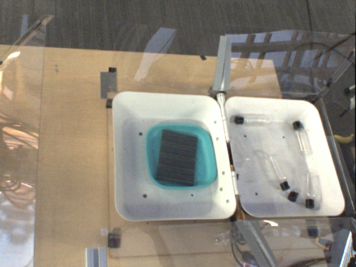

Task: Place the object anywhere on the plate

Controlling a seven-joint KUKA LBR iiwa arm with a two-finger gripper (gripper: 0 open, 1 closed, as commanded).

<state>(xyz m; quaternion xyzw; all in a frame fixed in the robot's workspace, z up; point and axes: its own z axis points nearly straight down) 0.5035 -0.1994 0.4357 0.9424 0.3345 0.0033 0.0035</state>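
- Plate (209, 159): teal, squarish with rounded corners, shallow raised rim. This is my reference for everything below.
- Block (178, 157): dark grey, flat, rectangular, ribbed top. It lies on the plate, inside the rim, covering most of the middle. Its long side runs away from the camera, with a slight tilt. Teal shows on all four sides of it.
- Left bin (125, 166): white, holds the plate. The plate sits on its floor, nearer its right wall than its left.
- Right bin (329, 166): white, just right of the plate's bin; the two walls meet at a thin seam right of the plate.
- Tubes (303, 141): clear, with black caps, loose on the right bin's floor, well apart from the plate. One lies far-right of the plate along the back wall, one further right, and a cluster near-right of it. I count about five black caps; the clear bodies are hard to trace.
- Post (222, 65): grey metal strip, beyond the plate and a little right, ending at the seam.
- Bench (61, 149): pale wood, left of the plate, with glare across it.
- Jaws: I cannot tell how they stand.
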